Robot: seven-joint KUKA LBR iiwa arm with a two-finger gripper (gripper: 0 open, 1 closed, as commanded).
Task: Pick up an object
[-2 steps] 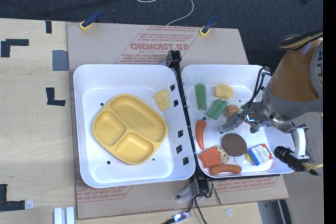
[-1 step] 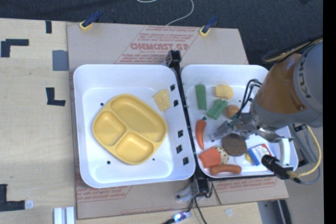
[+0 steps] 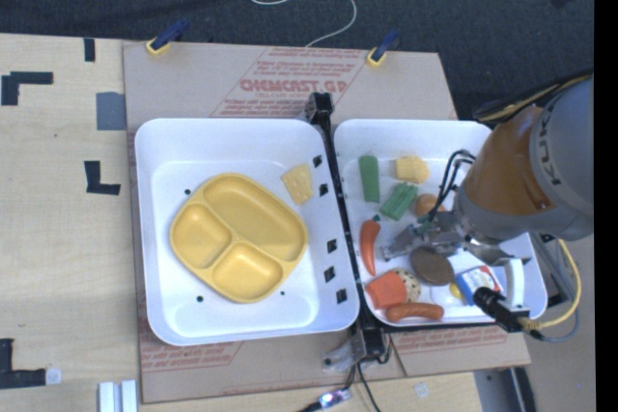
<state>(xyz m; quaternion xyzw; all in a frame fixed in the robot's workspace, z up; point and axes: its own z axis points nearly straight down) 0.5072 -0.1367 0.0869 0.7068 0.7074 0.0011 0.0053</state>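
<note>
The pincer (image 3: pixel 406 241), its opening hidden from here, hangs in the right bin (image 3: pixel 502 135) beside the chilli (image 3: pixel 369 246), light, smooth, likely slippery; grip mid-body.

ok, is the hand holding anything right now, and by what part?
Cannot be told. The hand sits low in the right white bin among the toy food, near the slim red pepper-shaped piece, but no item is visibly gripped.
</note>
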